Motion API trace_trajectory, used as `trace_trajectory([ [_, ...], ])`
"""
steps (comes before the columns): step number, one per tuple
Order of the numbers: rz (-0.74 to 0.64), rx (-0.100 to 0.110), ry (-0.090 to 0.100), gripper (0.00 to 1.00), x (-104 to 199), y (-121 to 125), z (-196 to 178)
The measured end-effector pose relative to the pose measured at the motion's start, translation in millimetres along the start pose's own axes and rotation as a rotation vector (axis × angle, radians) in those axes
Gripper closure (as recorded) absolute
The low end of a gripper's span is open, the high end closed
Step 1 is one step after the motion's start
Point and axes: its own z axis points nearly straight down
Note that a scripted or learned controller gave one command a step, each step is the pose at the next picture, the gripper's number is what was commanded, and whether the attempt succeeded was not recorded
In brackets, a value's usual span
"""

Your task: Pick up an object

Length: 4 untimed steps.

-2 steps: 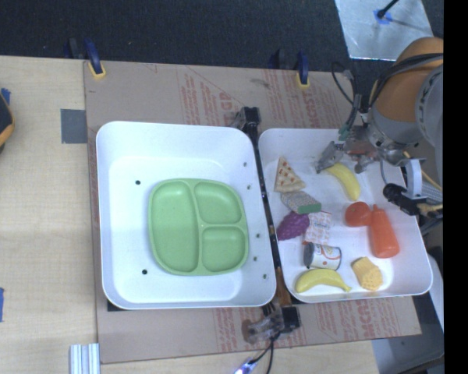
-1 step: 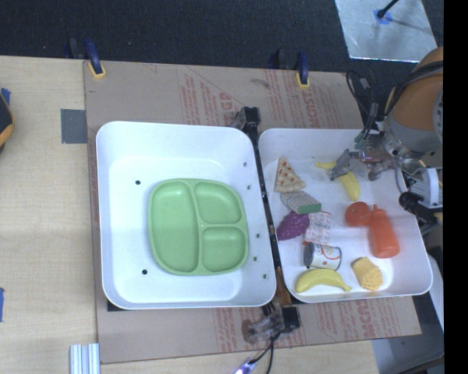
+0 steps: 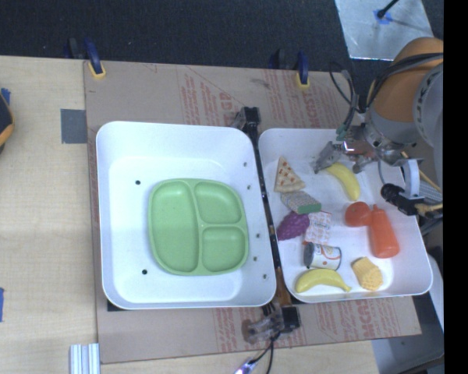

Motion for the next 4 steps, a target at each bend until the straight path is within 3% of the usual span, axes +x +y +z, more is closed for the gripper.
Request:
trace_trajectory([
  [1, 0.003, 0.002, 0.0, 0.0, -33.7, -25.5, 0.3],
  [2, 0.0, 0.0, 0.0, 0.0, -1.5, 0.1, -0.1],
  [3, 0.003, 0.003, 0.001, 0.0, -33.4, -17.9, 0.4],
  [4, 0.0, 0.0, 0.0, 0.0, -5.7, 0.0, -0.1],
])
